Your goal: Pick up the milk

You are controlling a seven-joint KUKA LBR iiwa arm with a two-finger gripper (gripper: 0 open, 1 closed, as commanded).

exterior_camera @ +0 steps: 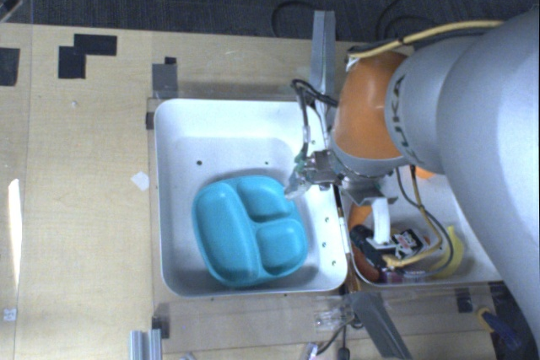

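right bin (445,272) mostly hidden under arm (456,97), its contents partly covered, indistinct

Glossy blue plastic tray (249,229), smooth white plastic bin (219,135), pale matt wooden bench (76,181), satin grey arm (472,114)

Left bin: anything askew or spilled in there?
No spill visible. The blue divided tray lies alone in the left bin, turned at a slant to the walls rather than square. The right bin is a jumble of small items, largely hidden under the arm.
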